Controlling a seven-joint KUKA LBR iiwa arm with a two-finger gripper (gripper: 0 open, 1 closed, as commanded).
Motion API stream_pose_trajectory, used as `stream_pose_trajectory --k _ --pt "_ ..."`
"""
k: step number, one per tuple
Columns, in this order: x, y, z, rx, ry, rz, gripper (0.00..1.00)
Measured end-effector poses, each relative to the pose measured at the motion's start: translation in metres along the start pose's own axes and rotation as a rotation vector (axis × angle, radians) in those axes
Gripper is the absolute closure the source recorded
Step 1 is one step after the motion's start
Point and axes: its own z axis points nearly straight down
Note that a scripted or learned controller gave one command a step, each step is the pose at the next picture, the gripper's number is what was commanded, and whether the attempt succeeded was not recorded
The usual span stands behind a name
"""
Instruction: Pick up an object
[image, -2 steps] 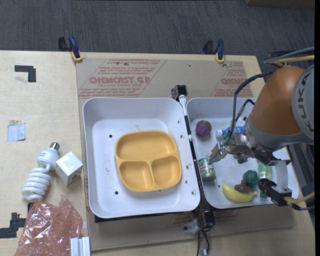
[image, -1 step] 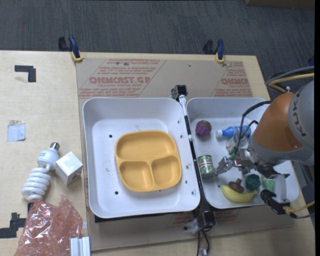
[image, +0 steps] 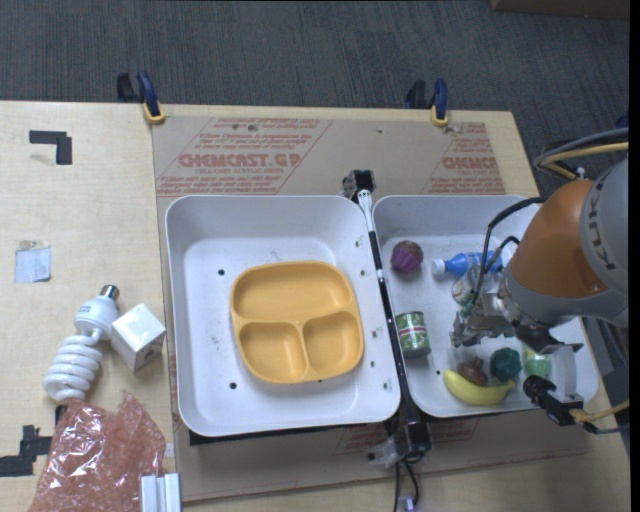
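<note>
Bench board (image: 250, 150) clamped at the top edge, presumably so it cannot slide; two white bins sit on it side by side.

Left bin (image: 195, 300), frame centre: holds a yellow divided tray (image: 297, 322), lying flat.

Right bin (image: 430, 215), right of frame: this is where the pickable things lie. Arm (image: 565, 250) reaches in from the right edge, wrist bent down over the bin's lower half. Gripper (image: 472, 330) sits low among the clutter; whether it is spread or closed, cannot tell.

Candidates, all loose: banana (image: 478, 389) at the bottom, green can (image: 411, 333) by the divider, teal ball (image: 505, 362), purple ball (image: 406, 257), blue bottle (image: 460, 265).

Off-board at left: spiral light bulb (image: 78, 350).
</note>
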Motion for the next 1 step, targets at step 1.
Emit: stream_pose_trajectory --k 1 --pt "0.0505 0.0388 -0.0901 0.001 0.001 -0.006 1.00"
